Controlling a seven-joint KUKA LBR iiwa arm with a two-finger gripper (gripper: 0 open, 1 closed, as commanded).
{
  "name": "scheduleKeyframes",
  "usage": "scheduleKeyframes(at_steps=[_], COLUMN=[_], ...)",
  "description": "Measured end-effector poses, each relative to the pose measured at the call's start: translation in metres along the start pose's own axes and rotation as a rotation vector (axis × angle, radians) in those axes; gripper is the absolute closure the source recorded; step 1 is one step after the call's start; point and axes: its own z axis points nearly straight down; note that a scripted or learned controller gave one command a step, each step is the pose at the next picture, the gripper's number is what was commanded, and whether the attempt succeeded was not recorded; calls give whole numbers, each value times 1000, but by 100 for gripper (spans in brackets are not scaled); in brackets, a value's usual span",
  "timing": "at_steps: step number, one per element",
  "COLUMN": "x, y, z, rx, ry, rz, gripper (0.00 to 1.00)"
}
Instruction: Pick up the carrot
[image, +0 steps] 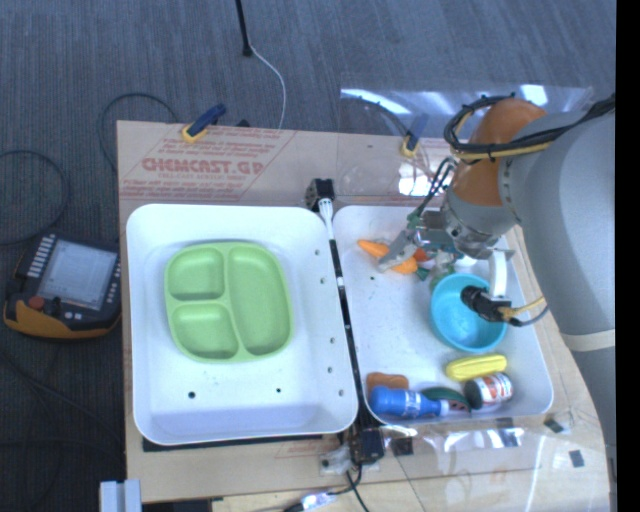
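Observation:
The orange carrot (385, 254) lies near the back of the right bin (395, 325), with a green end toward the right. My gripper (412, 248) hangs low over it, its fingers straddling the carrot's right part. The grey arm with its orange band (505, 125) comes in from the upper right. I cannot see whether the fingers have closed on the carrot.
The left bin (150, 380) holds a green divided plate (228, 300). In the right bin sit a blue bowl (462, 312), a yellow banana-like piece (475, 367), a blue bottle (405, 403), a small can (490, 390) and a brown item (387, 381). A teach pendant (62, 285) lies left of the bench.

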Motion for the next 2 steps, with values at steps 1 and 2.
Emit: scheduleKeyframes(at_steps=[1,2], x=[-1,85], y=[-2,11], z=[-8,-104], rx=[13,23], ry=[-7,-4], rz=[-6,38], gripper=[100,100])
